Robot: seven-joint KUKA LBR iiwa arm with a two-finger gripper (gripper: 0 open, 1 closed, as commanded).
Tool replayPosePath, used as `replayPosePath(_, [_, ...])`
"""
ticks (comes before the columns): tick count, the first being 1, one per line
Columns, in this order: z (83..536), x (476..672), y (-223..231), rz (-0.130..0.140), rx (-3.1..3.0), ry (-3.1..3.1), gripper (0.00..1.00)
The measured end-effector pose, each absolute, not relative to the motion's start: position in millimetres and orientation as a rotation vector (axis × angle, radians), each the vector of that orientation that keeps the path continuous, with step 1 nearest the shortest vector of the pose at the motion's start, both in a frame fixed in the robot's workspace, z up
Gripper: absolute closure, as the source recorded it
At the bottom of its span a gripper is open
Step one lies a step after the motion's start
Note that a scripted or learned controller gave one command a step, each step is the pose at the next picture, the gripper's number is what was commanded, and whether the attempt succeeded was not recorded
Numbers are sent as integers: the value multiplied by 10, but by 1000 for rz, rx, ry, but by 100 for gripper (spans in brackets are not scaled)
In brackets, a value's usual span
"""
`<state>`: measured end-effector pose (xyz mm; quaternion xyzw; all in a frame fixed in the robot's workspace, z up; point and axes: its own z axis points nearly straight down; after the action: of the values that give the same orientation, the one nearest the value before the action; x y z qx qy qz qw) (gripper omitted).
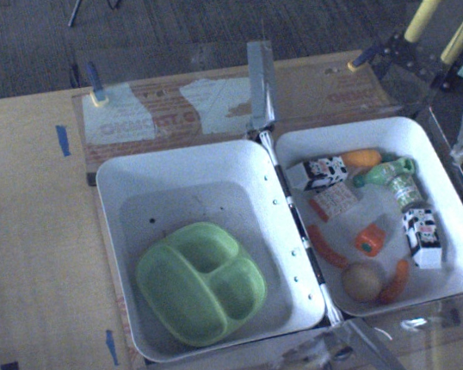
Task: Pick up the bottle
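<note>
Two white bins side by side on a wooden worktop.
The left bin holds one green divided plate. The right bin holds one green bottle lying near its far right side, two cow-print cartons, and, one orange carrot, one egg and several small orange toy foods.

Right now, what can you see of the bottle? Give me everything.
The bottle is small, with a green cap end and a clear, pale body that looks like plastic. It lies on its side in the right bin, near the back right, cap end pointing left toward the orange carrot-like toy. A black-and-white carton sits just below its base; whether they touch is unclear.
</note>
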<state>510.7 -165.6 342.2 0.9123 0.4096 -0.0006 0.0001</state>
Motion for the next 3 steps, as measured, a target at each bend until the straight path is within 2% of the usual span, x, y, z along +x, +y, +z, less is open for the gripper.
replayPosePath(1, [2201,4799,-1801,-6,3003,935,100])
replayPosePath(2, [1216,4834,-2211,16,3016,853,100])
replayPosePath(3, [3091,4800,-2229,-3,3126,320,100])
